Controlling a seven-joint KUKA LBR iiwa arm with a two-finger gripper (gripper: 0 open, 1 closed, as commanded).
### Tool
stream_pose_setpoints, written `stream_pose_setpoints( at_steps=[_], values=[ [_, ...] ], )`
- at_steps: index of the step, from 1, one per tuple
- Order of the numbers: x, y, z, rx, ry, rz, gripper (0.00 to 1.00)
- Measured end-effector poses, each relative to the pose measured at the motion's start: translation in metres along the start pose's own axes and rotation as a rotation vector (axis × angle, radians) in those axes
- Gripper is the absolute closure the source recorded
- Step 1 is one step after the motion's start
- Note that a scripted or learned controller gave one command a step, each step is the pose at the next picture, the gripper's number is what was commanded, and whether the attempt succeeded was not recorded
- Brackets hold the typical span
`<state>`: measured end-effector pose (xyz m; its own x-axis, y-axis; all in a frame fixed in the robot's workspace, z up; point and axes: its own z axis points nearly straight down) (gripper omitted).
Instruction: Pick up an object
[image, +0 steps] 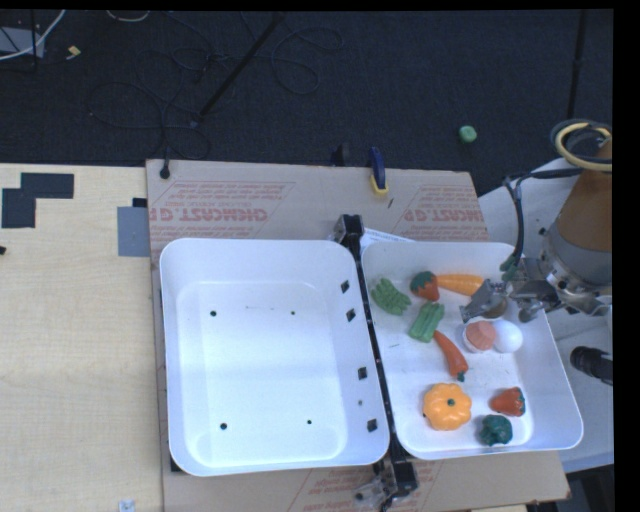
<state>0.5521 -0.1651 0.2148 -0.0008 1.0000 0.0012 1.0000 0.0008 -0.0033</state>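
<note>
- so from my desk, nearest the right bin (560, 440)'s front edge i see a yellow pumpkin (447, 406), a dark green piece (494, 430) and a red piece (509, 401).
- mid-bin, the gripper (492, 305) is low over a pink piece (481, 336) and a white egg (507, 338) near the right wall; i judge this the reach-down step, nothing visibly held.
- whether the tool is spread or pinched i cannot tell.
- next move calls for a centred close on the pink piece; the egg touching it and a red chilli (450, 353) beside could get in the way.
- farther back: two green pieces (390, 296) (426, 321), a carrot (460, 284).
- the left bin (200, 440) sits alongside.
</note>
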Motion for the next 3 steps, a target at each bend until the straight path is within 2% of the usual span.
stream_pose_setpoints(
  at_steps=[1,2,3],
  values=[
    [0.037,-0.022,0.133,0.001,0.000,0.003,0.00],
    [0.086,0.021,0.127,-0.003,0.000,-0.004,0.00],
    [0.083,0.018,0.118,0.003,0.000,0.003,1.00]
  ],
)
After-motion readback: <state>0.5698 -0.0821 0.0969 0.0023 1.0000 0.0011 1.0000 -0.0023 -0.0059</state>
